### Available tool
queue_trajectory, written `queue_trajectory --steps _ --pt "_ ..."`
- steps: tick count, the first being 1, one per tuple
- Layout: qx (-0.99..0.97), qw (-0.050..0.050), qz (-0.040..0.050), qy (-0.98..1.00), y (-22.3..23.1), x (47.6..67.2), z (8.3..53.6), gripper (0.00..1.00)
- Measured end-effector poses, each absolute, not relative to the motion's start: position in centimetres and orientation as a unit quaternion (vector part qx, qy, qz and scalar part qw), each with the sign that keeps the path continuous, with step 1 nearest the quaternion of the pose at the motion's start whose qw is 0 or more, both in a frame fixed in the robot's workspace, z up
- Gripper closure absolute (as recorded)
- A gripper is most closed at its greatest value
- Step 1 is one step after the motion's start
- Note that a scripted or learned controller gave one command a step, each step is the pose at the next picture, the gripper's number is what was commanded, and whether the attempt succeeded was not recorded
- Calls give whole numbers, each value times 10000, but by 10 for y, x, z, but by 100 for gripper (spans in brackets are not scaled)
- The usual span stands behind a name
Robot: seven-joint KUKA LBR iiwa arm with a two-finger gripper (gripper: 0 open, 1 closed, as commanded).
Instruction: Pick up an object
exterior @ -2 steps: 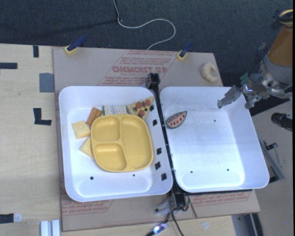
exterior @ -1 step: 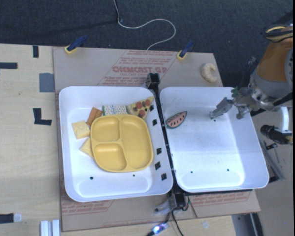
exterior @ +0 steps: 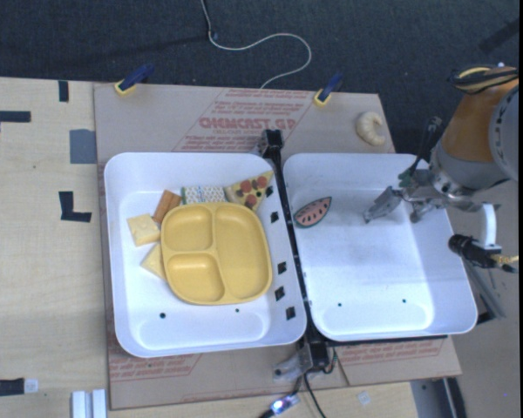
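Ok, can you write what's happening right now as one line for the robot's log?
task: pick up an object | gripper: over right bin, holding nothing | nearest item: watermelon slice toy, apart from gripper | yellow divided plate: left bin

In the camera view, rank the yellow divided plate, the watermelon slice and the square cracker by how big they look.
1. yellow divided plate, clearly largest.
2. watermelon slice.
3. square cracker.
The last two look nearly alike, so their order is unsure.

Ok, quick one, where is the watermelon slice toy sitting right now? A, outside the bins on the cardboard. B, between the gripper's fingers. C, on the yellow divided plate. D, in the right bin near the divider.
D: the watermelon slice lies on the floor of the right bin, close to the divider, apart from the gripper and off the yellow divided plate.
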State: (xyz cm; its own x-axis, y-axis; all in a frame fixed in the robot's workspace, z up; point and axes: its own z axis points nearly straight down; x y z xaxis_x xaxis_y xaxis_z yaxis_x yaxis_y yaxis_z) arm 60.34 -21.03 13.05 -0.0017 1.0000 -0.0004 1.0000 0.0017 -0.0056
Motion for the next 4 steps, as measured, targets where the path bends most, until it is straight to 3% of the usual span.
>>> queue_trajectory --steps 1,2,3,4 --pt "-7060 -3 12 -7082 -209 603 82 0" --pt "-7058 -15 2 -7085 -209 605 96 100" --pt "-7066 -16 -9 -7076 -211 616 149 100" --pt "-7066 -10 -7 -7076 -211 611 193 100"
